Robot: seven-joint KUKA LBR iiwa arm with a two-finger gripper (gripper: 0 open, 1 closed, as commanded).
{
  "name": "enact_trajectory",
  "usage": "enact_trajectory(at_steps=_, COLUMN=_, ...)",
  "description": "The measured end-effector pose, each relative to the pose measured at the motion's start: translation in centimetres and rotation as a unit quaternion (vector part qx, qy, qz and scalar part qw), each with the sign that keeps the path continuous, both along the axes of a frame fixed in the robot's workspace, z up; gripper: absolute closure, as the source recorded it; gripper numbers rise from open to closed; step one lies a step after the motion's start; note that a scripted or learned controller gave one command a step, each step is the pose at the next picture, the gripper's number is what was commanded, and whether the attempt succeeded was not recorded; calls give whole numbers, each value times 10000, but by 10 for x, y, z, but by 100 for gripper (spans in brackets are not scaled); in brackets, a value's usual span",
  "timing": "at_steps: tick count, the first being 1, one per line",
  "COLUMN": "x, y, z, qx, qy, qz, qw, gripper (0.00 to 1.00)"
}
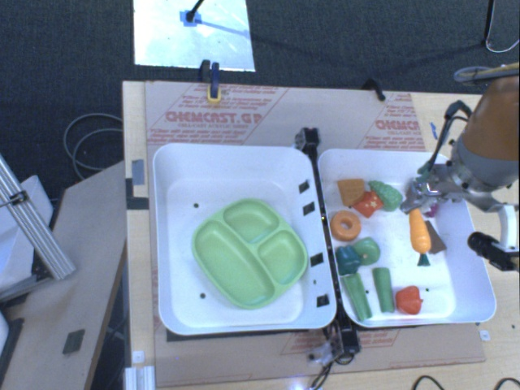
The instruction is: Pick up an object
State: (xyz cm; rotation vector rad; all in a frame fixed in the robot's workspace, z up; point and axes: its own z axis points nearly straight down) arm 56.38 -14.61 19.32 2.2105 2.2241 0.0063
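Gripper (pixel 422 195) hangs low over the right bin (pixel 479 299), at the top end of a toy carrot (pixel 419 234); whether it has hold of the carrot cannot be told from this slant. Beside the carrot lies a brown wedge (pixel 435 239). Further left sit a strawberry (pixel 367 204), an orange ring (pixel 346 226), two green sticks (pixel 370 289) and a red pepper (pixel 409 299). Across the divider, the left bin (pixel 187 177) holds a green divided plate (pixel 249 252).

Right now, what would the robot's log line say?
hand: over right bin, above carrot | grip: unclear | green tray: left bin
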Motion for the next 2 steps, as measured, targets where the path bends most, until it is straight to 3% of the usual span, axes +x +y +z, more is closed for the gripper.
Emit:
enact_trajectory(at_steps=1, x=1, y=0, z=33, qx=2, qy=13, qz=-2, qw=10000, gripper=100)
enact_trajectory(at_steps=2, x=14, y=57, z=32, qx=14, qy=20, qz=21, qw=10000, gripper=100)
